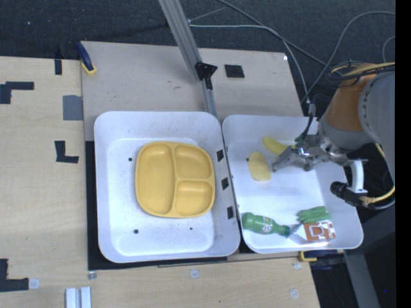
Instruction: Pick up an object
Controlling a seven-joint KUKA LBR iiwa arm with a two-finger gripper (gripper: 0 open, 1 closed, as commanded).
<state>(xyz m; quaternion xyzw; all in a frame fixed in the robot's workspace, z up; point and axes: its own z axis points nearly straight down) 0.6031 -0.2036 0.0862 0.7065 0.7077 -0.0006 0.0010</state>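
Overhead slanted view of the counter (154,76) carrying two shallow white bins side by side. The left bin (115,236) holds a yellow compartment plate (174,178) with three sections, lying flat near the bin's centre. The right bin (292,185) holds the loose objects. A pale yellow rounded object (259,167) lies in the bin's upper left part, and a second yellow piece (274,145) lies just above and to the right of it, near the back wall. A green bottle (264,224) lies on its side along the front of the bin, cap end pointing right. Beside it, toward the front right corner, rest a green leafy item (313,213) and an orange-and-white packet (318,231), close together.

The grey arm (379,108), with its orange band (347,104), reaches in from the right over the right bin's far edge. The end effector (282,159) points leftward and sits low above the bin floor, its tip just beside the two yellow objects. Whether its fingers are spread or pressed together cannot be told at this resolution, and nothing is visibly pinched between them.

A metal pole (183,34) crosses the counter behind the bins.
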